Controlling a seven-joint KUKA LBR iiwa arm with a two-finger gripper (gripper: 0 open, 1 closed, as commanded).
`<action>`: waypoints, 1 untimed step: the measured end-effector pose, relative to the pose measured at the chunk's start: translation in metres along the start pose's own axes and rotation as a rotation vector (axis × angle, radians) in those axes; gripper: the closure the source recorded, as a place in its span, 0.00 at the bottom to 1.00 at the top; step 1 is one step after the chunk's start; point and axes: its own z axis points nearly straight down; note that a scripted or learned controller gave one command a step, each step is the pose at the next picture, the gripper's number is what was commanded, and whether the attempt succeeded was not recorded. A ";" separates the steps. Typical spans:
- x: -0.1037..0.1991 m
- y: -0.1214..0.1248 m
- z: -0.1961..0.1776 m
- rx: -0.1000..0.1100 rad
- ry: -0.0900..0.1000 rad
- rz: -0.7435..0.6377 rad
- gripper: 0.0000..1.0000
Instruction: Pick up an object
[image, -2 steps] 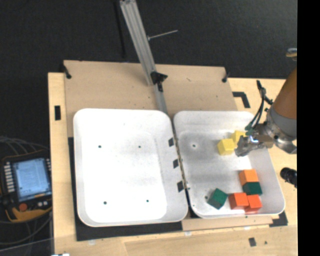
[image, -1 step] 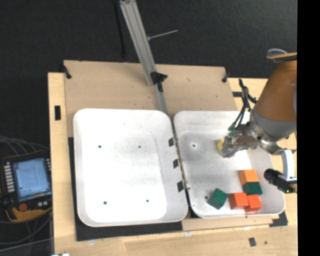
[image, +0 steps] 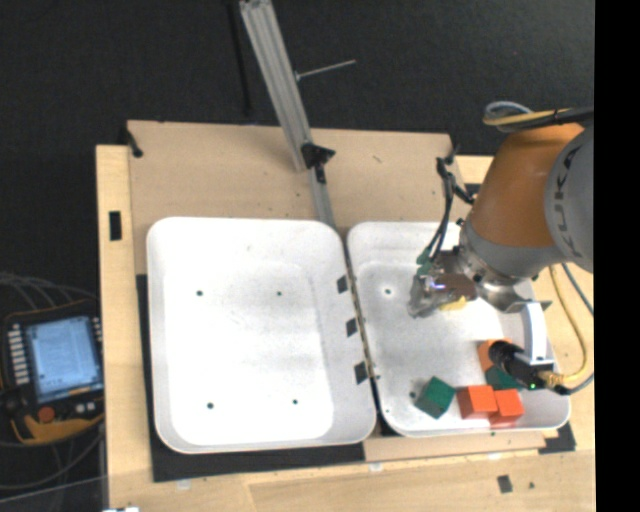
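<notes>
My gripper (image: 432, 293) hangs over the middle of the right bin (image: 392, 250), under the orange-banded wrist. A small pale yellowish thing (image: 455, 305) lies just right of it on the bin floor, partly hidden by the hand. A green block (image: 434, 397) sits near the bin's front edge. Two orange blocks (image: 490, 402) lie side by side to its right. Further right, a small orange and dark green thing (image: 500, 362) rests by the bin's right side.
The left bin (image: 245, 330) lies beside the right one, joined by dark clips along the shared rim. A slanted metal pole (image: 285, 90) rises behind the bins. A white cable bracket (image: 537, 335) hangs from the arm over the right bin's edge. A tablet (image: 55, 360) sits off the bench at the left.
</notes>
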 end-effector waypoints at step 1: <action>0.047 0.005 0.007 0.004 0.001 0.000 1.00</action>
